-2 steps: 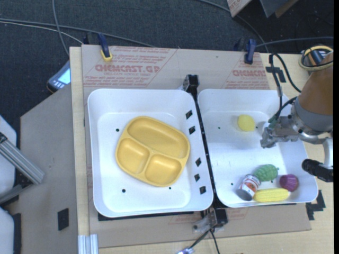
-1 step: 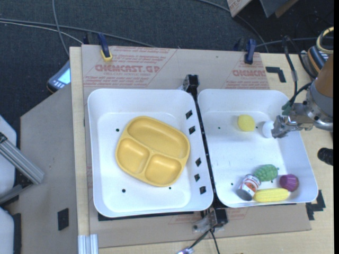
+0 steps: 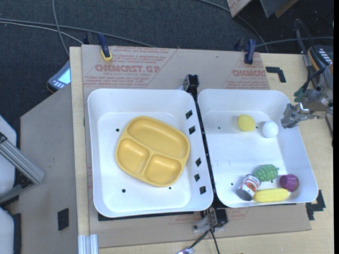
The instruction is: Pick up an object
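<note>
The right bin [image 3: 233, 152] holds several small objects. A yellow lemon-like ball [image 3: 246, 123] and a white ball [image 3: 270, 129] lie near its far wall. At its near right corner lie a green knobbly fruit [image 3: 266, 172], a purple piece [image 3: 288, 182], a yellow corn cob [image 3: 271, 195] and a small red-and-white can [image 3: 249, 185]. My gripper [image 3: 290, 116] hangs over the bin's right rim, just right of the white ball and slightly above it, with nothing seen in it.
A yellow divided plate [image 3: 153, 151] lies in the left bin [image 3: 100, 157]. A black divider with clips [image 3: 198, 142] runs between the bins. Two clamps [image 3: 106, 52] [image 3: 249, 51] hold the cardboard at the far edge. Cables trail beyond the bench.
</note>
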Controlling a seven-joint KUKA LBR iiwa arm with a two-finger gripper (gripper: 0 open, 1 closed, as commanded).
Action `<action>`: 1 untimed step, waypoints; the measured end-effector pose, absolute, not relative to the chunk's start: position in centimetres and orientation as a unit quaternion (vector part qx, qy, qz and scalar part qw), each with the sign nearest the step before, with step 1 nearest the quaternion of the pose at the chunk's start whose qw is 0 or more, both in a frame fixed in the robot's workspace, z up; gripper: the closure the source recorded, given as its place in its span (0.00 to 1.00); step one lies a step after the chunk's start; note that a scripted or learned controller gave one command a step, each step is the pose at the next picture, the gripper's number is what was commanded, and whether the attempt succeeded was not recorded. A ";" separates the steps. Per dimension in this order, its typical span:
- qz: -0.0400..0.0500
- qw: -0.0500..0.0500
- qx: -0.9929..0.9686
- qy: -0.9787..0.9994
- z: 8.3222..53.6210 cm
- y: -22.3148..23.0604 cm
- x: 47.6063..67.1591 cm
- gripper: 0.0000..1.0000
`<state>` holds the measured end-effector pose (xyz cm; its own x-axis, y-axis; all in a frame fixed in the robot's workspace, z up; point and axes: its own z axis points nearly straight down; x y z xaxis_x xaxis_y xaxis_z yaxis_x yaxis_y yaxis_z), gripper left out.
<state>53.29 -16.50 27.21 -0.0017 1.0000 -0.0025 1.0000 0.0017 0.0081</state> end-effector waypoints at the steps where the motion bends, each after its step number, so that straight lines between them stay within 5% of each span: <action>1: 0.001 0.001 0.705 0.709 27.5 -11.3 53.9 1.00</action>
